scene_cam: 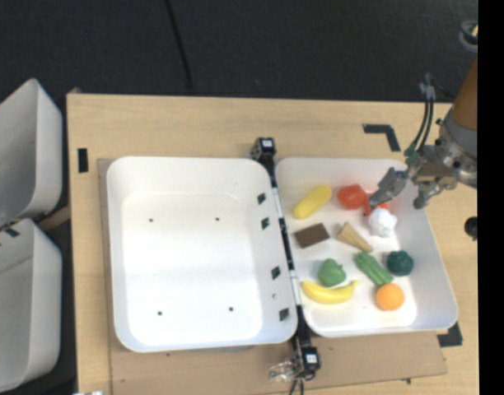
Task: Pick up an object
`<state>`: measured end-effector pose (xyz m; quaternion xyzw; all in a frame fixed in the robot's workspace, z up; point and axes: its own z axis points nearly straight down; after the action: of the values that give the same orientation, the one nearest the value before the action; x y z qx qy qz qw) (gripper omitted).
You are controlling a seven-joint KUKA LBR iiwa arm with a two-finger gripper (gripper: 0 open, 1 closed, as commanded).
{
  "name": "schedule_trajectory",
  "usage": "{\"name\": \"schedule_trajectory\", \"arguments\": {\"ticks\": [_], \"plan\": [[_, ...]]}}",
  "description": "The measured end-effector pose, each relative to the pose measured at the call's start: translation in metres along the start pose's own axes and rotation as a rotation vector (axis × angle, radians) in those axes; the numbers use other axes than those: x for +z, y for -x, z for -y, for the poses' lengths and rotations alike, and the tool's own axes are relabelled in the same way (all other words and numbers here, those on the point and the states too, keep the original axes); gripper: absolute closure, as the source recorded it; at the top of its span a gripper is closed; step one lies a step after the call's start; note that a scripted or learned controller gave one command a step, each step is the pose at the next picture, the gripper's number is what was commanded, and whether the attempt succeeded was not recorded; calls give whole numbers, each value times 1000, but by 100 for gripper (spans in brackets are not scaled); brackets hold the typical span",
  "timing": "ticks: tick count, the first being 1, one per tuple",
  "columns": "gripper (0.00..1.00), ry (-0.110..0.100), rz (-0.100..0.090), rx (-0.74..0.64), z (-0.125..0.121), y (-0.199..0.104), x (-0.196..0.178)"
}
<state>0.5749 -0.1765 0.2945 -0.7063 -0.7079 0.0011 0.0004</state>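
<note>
The right bin [437,303] holds several toy foods: a yellow lemon [312,202], a red tomato [352,196], a white lump [383,221], a brown slab [310,235], a tan cone [353,237], a green pepper [333,272], a banana [327,292], a green cucumber [371,267], a dark green piece [399,262] and an orange [389,297]. My gripper [397,202] hangs over the bin's far right part, just above the white lump and right of the tomato. It is open, with nothing between its fingers.
The left bin [120,220] lies beside the right one, with a black-clipped divider [278,237] between them. White boxes [21,155] stand off the bench at the left. The wooden bench edge [235,109] runs behind both bins.
</note>
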Motion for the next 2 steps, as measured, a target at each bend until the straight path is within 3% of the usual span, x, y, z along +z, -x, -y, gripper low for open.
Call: {"name": "schedule_trajectory", "arguments": {"ticks": [1, 2], "plan": [[100, -1, 1, -3, -3, 1, -7], [100, 8, 1, -6, -81, -32, -43]]}}
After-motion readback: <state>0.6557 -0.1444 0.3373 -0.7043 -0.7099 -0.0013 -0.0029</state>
